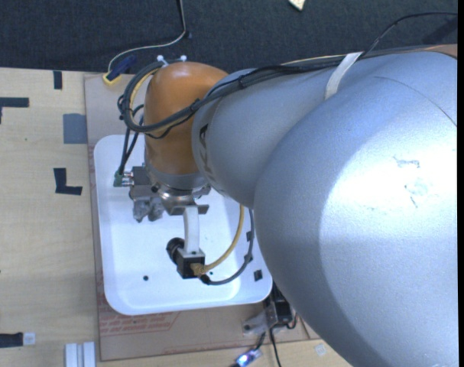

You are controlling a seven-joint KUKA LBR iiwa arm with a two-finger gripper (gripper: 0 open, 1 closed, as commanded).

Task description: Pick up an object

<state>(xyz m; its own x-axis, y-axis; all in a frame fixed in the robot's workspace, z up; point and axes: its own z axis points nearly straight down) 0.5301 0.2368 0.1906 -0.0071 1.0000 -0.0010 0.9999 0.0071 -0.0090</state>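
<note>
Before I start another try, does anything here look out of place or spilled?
Nothing looks spilled or broken. The one stray item is a pale scrap lying on the dark surface beyond the bench, well away from the white bin.

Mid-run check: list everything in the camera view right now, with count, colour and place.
white bin: one, white, centre-left on the bench, under the hand.
black speck: one, on the bin floor near its lower-left corner; too small to identify.
black bit: one, by the bin's right wall; too small to identify.
mat: one, brown, beneath the bin.
tape marks: several, black, on the bench left of the bin.
grey patch: one, on the bench, upper left of the bin.
pale scrap: one, yellowish, on the dark floor at top.
bench: one, light wood.
arm: one, grey with an orange band, reaching in from the right.
hand: one, grey metal, over the bin's upper half.
</note>
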